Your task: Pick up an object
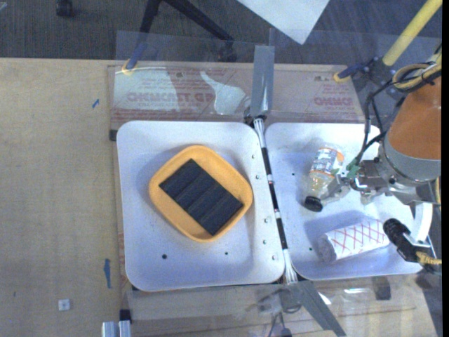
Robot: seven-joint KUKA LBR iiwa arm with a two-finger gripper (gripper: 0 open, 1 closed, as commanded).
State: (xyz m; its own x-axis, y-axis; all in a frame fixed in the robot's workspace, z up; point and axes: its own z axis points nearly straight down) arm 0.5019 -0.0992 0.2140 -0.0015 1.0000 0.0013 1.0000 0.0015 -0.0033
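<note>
The right-hand bin (295, 209) holds two candidates, and I use the small bottle (323, 177) there as the landmark. It lies on its side in the upper middle of that bin, black cap pointing down-left, its clear body showing a pale filling and a crinkled label. Below it and a little to the right, apart from it, lies a white roll with a red lattice print (354, 239), also on its side. Far to the bottle's left, in the other bin (133, 188), sits a shallow orange dish (200, 192) carrying a dark ribbed slab.

The hand (361, 181) sits just right of the bottle, close against its label end. Whether it is spread or pressed together I cannot tell; cables and the wrist housing cover that part, and nothing shows between the tips.

Judging by looks, the bottle is light, stiff and smooth, so it is likely to roll or squirt sideways if pinched off-centre. The best hold seems to be across the middle of the body, squeezing square to its long axis, away from the tapering neck. The roll looks light and somewhat yielding, probably paper or wrapped foam; it should tolerate a firmer squeeze across its girth. The dish is wide and low, a poor fit for two fingers except at the rim.
</note>
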